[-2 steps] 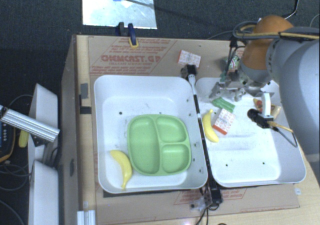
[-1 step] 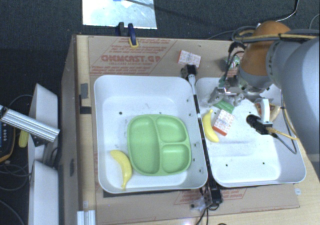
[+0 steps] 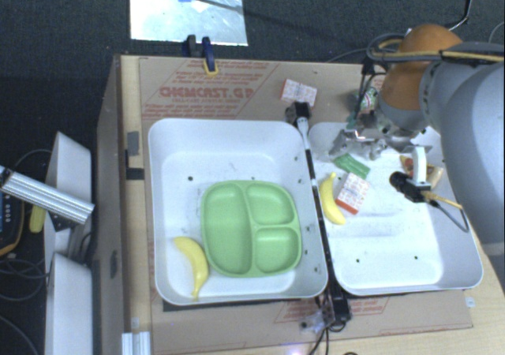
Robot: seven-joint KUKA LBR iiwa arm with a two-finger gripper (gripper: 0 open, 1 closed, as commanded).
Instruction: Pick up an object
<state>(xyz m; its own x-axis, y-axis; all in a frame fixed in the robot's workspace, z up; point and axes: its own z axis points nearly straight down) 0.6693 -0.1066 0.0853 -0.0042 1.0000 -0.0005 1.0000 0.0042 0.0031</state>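
From my remote seat, the pincer (image 3: 359, 140) hangs low over the right bin (image 3: 394, 267); I cannot tell its spread. Just below it lie a green packet (image 3: 352, 165), a red-and-white carton (image 3: 353, 192) and a banana (image 3: 331, 199). Far left: green divided plate (image 3: 251, 227), second banana (image 3: 193, 263). The bench (image 3: 237, 89) cardboard's red print is illegible.
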